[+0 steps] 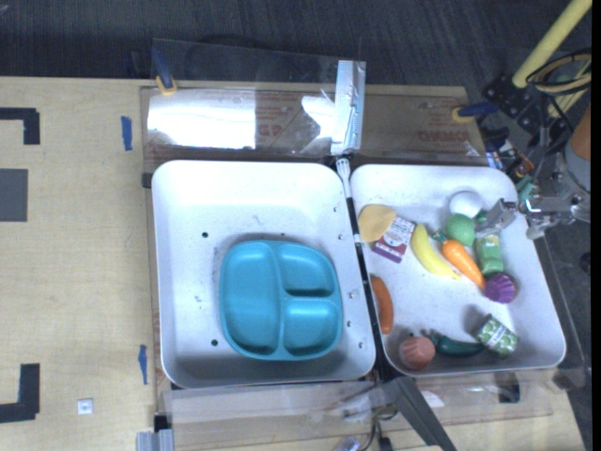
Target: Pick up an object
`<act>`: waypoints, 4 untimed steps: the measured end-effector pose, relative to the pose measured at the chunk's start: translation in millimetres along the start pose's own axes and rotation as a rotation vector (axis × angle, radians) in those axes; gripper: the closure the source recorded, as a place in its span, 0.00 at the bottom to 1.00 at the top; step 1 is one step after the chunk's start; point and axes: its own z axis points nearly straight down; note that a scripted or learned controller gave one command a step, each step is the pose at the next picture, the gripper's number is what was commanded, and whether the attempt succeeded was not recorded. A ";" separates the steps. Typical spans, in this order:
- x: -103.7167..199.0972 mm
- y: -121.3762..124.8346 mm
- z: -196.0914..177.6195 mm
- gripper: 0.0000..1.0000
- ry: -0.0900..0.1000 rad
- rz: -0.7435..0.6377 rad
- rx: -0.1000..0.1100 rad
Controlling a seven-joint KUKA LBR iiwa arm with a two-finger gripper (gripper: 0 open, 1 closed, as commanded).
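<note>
The carrot [463, 260] lies in the right bin [545, 346], near its far right corner, just beside the pincer [526, 209]; its grip I cannot tell.

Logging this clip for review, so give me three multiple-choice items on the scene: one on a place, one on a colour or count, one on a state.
1. Where does the divided tray lie?
A. left bin
B. right bin
C. on the bench outside both bins

2. What colour is the tray?
A. red
B. teal blue
C. yellow

3. How does the banana stand to the carrot?
A. in the other bin
B. stacked on the tray
C. lying right beside it in the right bin

Answers: 1 A, the tray rests on the floor of the left bin. 2 B, its surface is teal blue all over. 3 C, both lie side by side among the toy foods.
</note>
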 end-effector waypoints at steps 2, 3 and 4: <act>30.4 6.7 92.7 0.00 0.004 -0.081 -0.009; 29.7 7.2 87.1 1.00 0.002 -0.082 -0.005; 73.7 12.7 -15.4 1.00 -0.003 -0.156 -0.008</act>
